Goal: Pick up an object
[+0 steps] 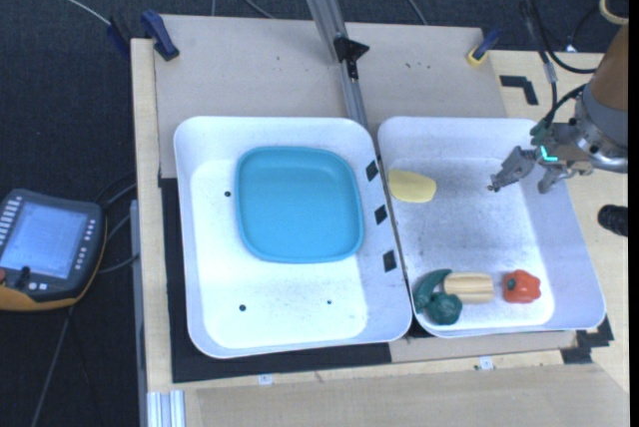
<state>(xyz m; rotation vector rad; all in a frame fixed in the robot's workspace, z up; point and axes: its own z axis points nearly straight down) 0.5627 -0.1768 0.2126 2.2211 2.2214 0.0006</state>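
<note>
From the fixed camera above the counter [260, 86], the arm enters at the right and its gripper [526, 176] hangs over the upper right part of the right bin [569, 245]. Its fingers [507, 172] are spread wide with nothing between them.

To the left of the fingers, at about the same height in the view, a pale yellow object [411, 186] lies against the bin's left wall. Well below the fingers, along the bin's near edge, three things sit in a row: a dark green vegetable-shaped toy [437, 296] to the lower left, a tan cylinder [469, 287] touching it, and a red tomato-like toy [520, 286] almost straight beneath the fingers.

Far to the left of the fingers, the left bin [200, 245] holds a square blue plate [300, 204].
</note>
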